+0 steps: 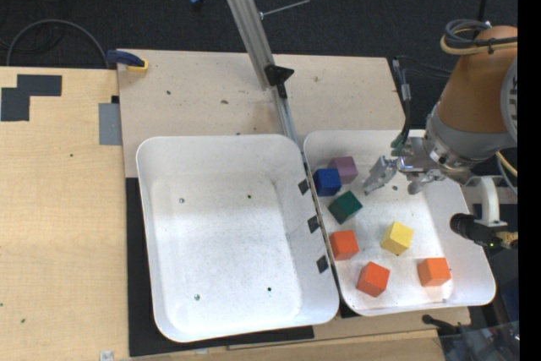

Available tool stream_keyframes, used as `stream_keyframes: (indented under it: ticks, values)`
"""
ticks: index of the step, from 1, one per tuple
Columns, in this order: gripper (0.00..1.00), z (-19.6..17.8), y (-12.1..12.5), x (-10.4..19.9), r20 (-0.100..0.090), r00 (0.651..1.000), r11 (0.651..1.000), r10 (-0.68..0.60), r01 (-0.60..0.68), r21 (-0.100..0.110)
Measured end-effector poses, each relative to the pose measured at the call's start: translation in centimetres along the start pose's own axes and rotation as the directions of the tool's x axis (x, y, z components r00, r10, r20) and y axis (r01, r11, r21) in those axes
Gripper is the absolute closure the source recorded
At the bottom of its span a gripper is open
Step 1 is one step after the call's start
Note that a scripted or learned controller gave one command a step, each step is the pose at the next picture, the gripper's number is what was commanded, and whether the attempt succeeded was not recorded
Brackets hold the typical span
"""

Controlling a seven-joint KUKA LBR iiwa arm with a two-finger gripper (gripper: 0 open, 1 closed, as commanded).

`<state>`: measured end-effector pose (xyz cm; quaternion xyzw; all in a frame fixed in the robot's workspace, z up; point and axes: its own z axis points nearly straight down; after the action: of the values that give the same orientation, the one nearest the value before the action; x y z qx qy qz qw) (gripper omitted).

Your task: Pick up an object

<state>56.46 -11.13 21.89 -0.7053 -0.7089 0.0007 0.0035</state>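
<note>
you've got the gripper (396,177) over the right bin (473,287), upper part, fingers spread wide w/ nothing between them. blocks all sit in that bin: purple block (343,167) and blue block (327,180) touching, just left of the fingers; green block (345,206) below them; yellow block (396,237) mid bin; 3 orange blocks (373,278) along the near side. left bin (169,156) sits beside it.

- Bench (211,97): tan board top.
- Two white bins directly on it: right bin (473,287) beneath the gripper (397,175); left bin (169,173) well left.
</note>
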Motion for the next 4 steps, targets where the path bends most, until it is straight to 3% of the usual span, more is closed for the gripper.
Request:
stream_keyframes:
  ticks: [1,2,4]
  values:
    - [0.00,-0.1,0.0,-0.3,0.003,1.000,1.000,0.004,-0.004,-0.002]
    - [0.00,-1.7,2.2,-2.7,0.005,1.000,1.000,0.007,-0.007,-0.007]
    - [0.00,-1.6,2.0,-2.6,0.004,1.000,1.000,0.002,-0.002,-0.003]
